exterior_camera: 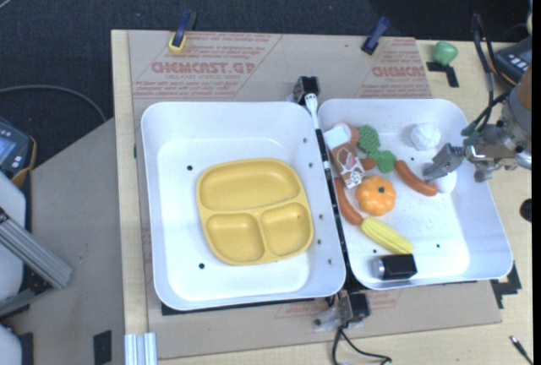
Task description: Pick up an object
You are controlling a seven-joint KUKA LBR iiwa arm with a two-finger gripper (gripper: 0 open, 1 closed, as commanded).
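Bins: 2 white; left [161,186] w/ 1 yellow tray [252,209], right w/ 1 pumpkin [376,196]. End effector [445,160] state unclear.

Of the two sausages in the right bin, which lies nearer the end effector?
The sausage by the end effector; the other sausage lies beside the divider.

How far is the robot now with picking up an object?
Nothing looks picked up yet. The gripper is low over the right bin, beside the sausage and a white object; no item shows between its fingers. The pumpkin and corn lie untouched. Grasping and lifting are left.
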